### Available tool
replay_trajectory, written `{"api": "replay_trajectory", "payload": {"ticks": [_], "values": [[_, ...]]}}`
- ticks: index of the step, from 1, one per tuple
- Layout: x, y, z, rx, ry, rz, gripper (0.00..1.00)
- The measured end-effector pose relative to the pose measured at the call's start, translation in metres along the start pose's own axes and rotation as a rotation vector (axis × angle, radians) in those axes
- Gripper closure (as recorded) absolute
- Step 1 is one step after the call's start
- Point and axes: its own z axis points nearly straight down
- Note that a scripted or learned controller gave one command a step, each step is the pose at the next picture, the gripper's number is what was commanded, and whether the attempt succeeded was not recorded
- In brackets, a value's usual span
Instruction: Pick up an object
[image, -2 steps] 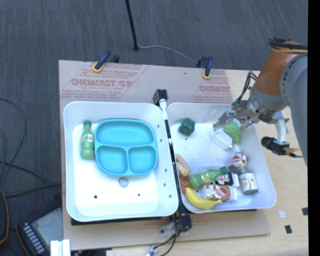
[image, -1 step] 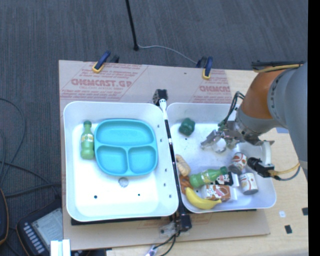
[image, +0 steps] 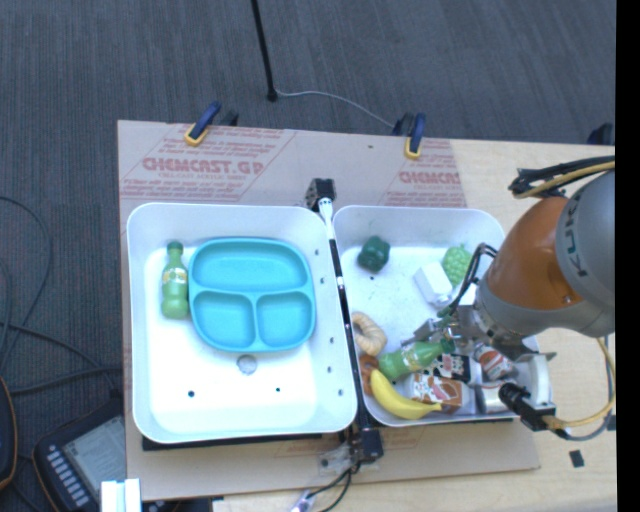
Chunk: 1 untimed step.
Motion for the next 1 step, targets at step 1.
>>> {"api": "replay_trajectory", "payload": {"ticks": [1], "values": [[0.0005,0.0008,-0.0098,-0.001,0.001,0.0,1.0]]}}
